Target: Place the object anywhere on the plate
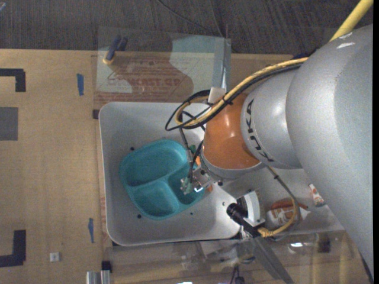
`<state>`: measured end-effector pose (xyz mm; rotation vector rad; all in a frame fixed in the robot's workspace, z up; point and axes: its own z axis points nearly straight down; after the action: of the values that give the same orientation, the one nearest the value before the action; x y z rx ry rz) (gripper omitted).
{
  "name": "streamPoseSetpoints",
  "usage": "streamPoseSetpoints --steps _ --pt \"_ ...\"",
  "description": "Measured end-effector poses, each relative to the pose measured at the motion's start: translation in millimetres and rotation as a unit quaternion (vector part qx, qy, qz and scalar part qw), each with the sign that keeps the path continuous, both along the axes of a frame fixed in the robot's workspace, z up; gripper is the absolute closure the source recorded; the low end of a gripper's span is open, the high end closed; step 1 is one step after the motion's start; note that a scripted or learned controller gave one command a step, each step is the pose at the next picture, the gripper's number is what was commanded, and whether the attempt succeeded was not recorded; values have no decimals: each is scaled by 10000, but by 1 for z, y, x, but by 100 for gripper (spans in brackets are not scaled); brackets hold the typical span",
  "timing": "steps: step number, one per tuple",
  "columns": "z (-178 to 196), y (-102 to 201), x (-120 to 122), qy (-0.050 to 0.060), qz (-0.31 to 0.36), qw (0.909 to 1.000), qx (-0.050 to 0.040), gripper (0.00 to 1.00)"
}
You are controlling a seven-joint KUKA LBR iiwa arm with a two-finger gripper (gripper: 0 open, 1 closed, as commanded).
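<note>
A teal divided plate [155, 177] lies in the white bin [118, 135], toward its left and lower part. The grey arm with its orange band [228, 141] reaches in from the right, and its wrist hangs over the plate's right edge. My gripper [190, 185] points down at the plate's right compartment, close above it. The wrist hides most of the gripper, and I cannot make out any object at its tip.
A second bin sits at the lower right with an orange-and-white object [283, 213] in it, partly behind the arm. Black and yellow cables [195, 114] loop off the wrist. A clear panel [160, 64] stands behind the bin.
</note>
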<state>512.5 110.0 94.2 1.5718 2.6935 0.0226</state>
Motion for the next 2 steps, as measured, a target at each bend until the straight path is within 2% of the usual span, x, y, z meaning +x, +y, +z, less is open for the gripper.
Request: streamPoseSetpoints --steps 1,2 --pt "142 68 17 138 -773 9969 -2 100" --pt "34 91 -33 156 -266 9995 -9 100"
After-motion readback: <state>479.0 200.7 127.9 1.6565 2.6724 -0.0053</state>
